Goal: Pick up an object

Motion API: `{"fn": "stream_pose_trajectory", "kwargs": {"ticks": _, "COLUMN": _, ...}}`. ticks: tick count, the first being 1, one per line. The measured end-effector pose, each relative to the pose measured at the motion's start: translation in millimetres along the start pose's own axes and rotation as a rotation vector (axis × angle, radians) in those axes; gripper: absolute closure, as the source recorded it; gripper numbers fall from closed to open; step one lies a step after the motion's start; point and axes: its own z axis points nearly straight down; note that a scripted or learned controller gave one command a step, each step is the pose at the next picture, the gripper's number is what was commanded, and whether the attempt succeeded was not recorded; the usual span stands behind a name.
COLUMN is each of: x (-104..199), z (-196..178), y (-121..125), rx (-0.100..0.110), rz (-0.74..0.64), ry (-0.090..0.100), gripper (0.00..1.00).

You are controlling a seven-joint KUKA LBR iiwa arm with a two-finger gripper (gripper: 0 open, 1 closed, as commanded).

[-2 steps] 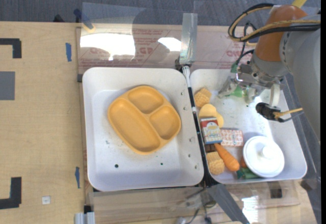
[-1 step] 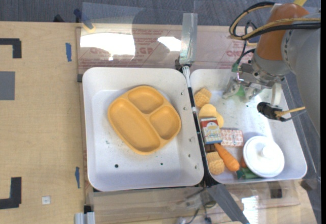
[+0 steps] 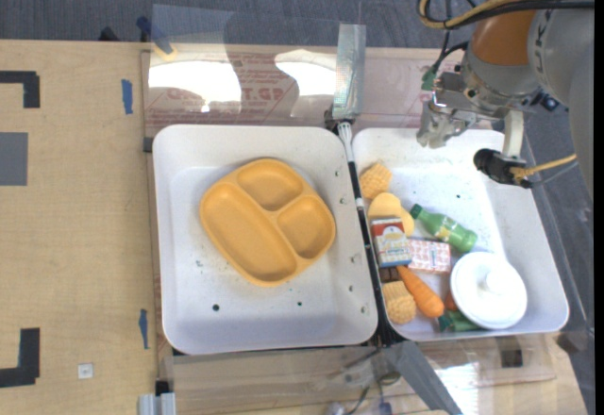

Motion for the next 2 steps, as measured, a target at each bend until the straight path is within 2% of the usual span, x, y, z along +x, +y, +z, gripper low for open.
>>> {"fn": "stream_pose_trajectory", "kwargs": {"ticks": 1, "x": -2, "z": 5, "y": -2, "rx": 0.01, "rz": 0.003, "ry": -0.002, "gripper": 0.0}}
{"fn": "stream_pose_trajectory", "kwargs": {"ticks": 2, "x": -38, "z": 66, "y": -76, "rx": 0.017, "rz": 0.102, "ry": -0.003, "gripper": 0.0}}
